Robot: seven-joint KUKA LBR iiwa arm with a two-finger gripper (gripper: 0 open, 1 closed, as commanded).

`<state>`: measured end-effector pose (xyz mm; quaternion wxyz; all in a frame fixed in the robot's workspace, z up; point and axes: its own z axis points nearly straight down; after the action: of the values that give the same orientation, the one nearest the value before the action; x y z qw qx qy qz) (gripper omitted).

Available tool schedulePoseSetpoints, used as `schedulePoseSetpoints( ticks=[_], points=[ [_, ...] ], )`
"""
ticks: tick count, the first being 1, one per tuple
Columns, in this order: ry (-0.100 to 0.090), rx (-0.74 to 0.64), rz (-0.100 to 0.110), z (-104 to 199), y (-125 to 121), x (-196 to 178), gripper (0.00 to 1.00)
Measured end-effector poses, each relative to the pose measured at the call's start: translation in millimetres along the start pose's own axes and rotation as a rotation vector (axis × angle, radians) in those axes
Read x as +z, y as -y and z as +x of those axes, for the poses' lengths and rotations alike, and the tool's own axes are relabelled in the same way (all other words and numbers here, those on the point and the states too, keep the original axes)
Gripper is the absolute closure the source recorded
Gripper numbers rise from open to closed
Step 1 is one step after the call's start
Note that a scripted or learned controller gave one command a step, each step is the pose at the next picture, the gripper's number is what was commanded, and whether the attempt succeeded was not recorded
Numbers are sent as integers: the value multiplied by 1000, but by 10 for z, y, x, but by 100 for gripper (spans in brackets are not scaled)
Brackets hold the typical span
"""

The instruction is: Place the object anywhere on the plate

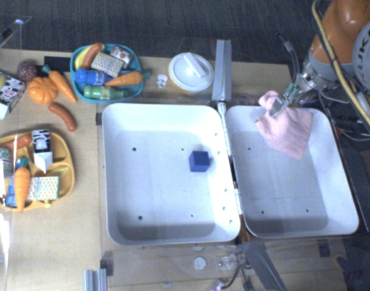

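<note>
Here the gripper pinches the top corner of a pink cloth, its fingers closed on the fabric. The cloth hangs from that grip and drapes over the back part of the right bin. A blue cube sits well apart in the left bin. A white plate rests behind the left bin.

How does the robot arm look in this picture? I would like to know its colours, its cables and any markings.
The arm has a rounded orange shell near the top right, with grey metal below it. A thin yellowish cable loops around the orange part, and dark cables hang along its side. Part of a dark marking shows on the shell, too cut off to read. The tool is small, grey and metallic, with a greenish tint.
</note>
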<state>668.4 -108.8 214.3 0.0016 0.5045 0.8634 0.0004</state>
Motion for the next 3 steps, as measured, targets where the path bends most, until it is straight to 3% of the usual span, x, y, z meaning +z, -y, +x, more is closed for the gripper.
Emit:
schedulePoseSetpoints(
  ticks=[1,3],
  points=[
    [1,-5,-1,6,-20,-103,100],
    [0,-811,-4,1014,-204,-139,100]
  ],
)
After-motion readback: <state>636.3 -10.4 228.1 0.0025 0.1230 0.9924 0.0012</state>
